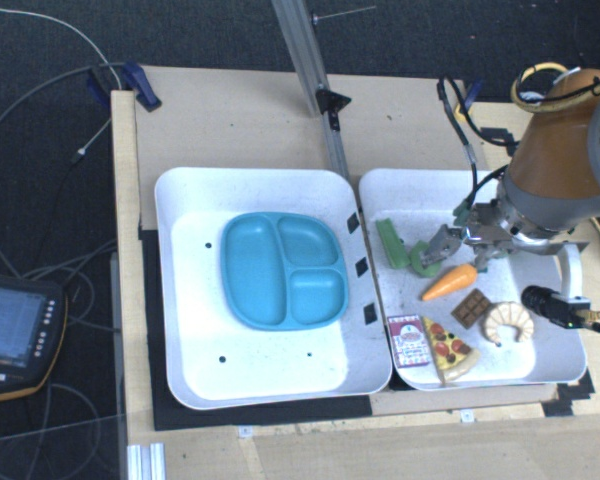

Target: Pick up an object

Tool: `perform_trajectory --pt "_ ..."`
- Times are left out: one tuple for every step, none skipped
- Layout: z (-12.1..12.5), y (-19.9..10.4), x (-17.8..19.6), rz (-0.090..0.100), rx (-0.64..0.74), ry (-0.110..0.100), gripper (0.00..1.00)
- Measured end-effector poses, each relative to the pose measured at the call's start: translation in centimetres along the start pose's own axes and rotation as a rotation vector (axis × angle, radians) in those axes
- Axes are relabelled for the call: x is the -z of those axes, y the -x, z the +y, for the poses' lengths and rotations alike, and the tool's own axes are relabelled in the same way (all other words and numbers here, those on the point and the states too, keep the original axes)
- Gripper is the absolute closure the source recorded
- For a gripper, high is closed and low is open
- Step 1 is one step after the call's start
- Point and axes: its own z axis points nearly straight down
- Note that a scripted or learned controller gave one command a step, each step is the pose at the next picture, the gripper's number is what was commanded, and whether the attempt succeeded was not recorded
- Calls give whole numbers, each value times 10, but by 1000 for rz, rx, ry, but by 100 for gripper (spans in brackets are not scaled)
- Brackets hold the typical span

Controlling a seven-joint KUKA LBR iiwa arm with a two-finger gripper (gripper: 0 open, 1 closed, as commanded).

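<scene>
1. The desk [240, 118] has a light wooden top and a pale edge on its left side.
2. A dark carpet floor [40, 168] surrounds the desk.
3. Thin light cables [35, 26] lie in loops on the floor at the left.
4. A handheld control pendant [15, 333] with a screen and an orange rim rests on the floor at the left edge.
5. A grey metal post [298, 38] crosses the desk from the top.
6. A blue clamp [140, 86] sits at the far-left corner of the desk.
7. The light is even and soft.

camera: fixed overhead | slanted down | both bins [180, 298] in frame
</scene>
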Motion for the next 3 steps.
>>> perform_trajectory --pt "7 2 -47 0 0 0 0" --pt "9 2 -33 -1 1 8 100" --pt "8 -1 11 -3 1 14 100"
